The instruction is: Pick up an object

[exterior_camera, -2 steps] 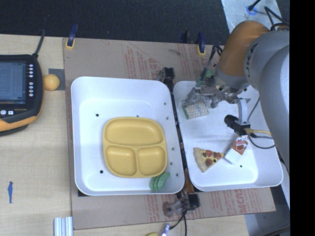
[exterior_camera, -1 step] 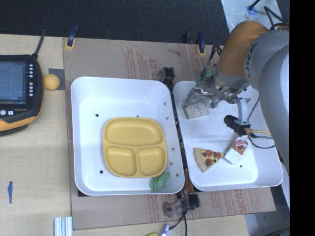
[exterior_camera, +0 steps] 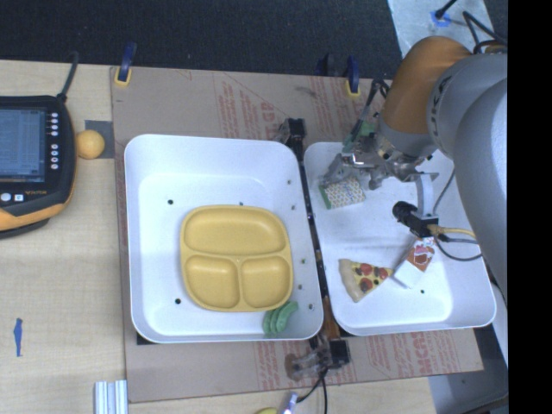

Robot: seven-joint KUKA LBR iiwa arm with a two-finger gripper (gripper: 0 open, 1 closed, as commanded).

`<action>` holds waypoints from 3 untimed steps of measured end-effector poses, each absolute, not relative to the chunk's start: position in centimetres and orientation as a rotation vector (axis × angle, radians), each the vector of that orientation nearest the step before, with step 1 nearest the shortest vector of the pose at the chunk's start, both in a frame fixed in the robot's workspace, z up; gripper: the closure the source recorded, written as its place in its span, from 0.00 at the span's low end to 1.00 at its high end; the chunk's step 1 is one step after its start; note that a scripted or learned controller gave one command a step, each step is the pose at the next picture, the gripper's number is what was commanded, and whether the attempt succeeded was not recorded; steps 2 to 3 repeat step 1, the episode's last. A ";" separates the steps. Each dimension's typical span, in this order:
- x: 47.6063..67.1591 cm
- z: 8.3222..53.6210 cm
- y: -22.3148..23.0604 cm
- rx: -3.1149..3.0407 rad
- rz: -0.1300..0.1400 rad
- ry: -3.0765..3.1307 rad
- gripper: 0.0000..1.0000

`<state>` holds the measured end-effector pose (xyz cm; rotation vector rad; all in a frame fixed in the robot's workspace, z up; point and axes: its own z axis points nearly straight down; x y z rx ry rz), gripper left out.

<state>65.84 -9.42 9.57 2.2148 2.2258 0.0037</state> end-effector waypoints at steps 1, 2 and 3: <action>65.9 9.6 -9.8 2.217 0.007 2.224 0.00; 65.9 9.6 -9.8 2.217 0.007 2.224 0.00; 65.9 9.6 -9.8 2.217 0.007 2.224 0.00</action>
